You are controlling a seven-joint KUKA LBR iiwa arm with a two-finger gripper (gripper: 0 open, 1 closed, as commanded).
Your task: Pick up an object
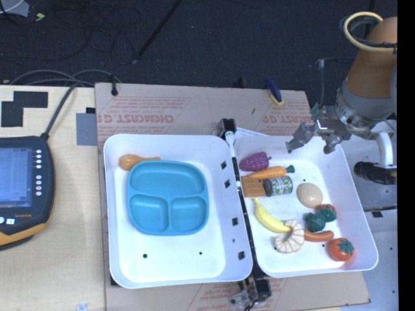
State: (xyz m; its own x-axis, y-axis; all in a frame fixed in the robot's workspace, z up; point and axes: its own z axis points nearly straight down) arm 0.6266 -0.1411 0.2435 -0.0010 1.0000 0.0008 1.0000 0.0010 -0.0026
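Observation:
The right bin (355,193) holds several toy foods: purple grapes (254,161), a carrot (269,172), a small dark jar (278,186) beside a wooden block (251,186), a beige egg (310,194), a banana (268,218), a green broccoli piece (316,221), a sausage (317,236), a tomato (341,249) and a ridged shell-like piece (290,237). My gripper (313,142) hangs open over the bin's far rim, up and right of the carrot. Nothing is between its fingers (296,141).
The left bin (117,238) holds a blue divided plate (167,196) and an orange drumstick-shaped toy (133,162) at its far left corner. A teach pendant (23,186) lies left of the bins. Cables run across the dark floor behind.

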